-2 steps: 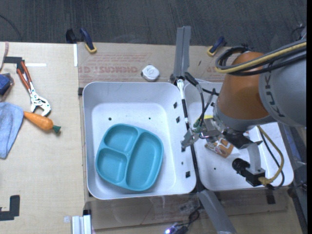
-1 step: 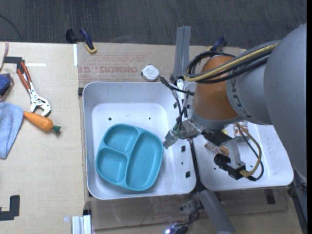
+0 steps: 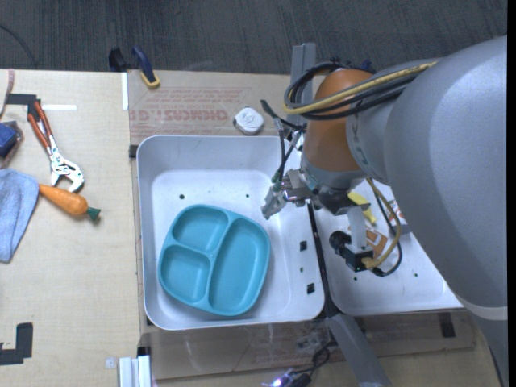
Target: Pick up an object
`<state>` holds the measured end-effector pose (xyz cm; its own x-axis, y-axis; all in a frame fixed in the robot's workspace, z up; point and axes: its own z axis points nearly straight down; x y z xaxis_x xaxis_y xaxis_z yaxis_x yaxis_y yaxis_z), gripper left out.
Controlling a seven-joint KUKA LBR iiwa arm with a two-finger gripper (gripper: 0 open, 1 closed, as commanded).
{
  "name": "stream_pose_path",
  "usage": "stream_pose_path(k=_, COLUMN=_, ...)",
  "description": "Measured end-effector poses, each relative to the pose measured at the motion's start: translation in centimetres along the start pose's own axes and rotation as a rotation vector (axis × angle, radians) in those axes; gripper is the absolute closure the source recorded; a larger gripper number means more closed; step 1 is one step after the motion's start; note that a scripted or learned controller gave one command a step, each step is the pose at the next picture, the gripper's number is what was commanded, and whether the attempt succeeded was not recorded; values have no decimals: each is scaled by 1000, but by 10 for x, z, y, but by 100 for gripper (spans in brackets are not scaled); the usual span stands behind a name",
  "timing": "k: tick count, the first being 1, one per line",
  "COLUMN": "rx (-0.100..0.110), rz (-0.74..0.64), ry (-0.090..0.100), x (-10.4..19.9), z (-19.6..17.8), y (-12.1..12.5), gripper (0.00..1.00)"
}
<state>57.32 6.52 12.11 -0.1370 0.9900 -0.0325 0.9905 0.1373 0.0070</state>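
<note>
Blue plate: a turquoise divided plate point(image 3: 214, 258) lies flat in the near-left part of the left bin point(image 3: 153, 216), likely the thing to be picked, since nothing else sits in that bin.
Gripper: the gripper point(image 3: 278, 197) hangs over the bin's right side, just beyond the plate's far-right rim, not touching it.
Fingers: whether spread or pressed together, I cannot tell; nothing shows between them.
Arm: it reaches in from the right, across the right bin point(image 3: 419, 285).
Surface: pliers point(image 3: 50, 147), a carrot point(image 3: 66, 201) and a cloth point(image 3: 14, 210) lie far left, well apart from the bins.
</note>
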Motion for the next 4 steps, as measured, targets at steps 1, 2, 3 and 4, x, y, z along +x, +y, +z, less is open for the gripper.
stream_pose_path(k=1, rx=1, rz=-39, ry=0, x=-1, z=0, y=0, gripper=0)
stream_pose_path(k=2, rx=8, rz=-10, ry=-4, x=1, z=-1, y=8, gripper=0)
stream_pose_path(k=3, rx=4, rz=-38, ry=-5, x=-1, z=-1, y=9, gripper=0)
stream_pose_path(k=4, rx=3, rz=-70, ry=-6, x=-2, z=-1, y=9, gripper=0)
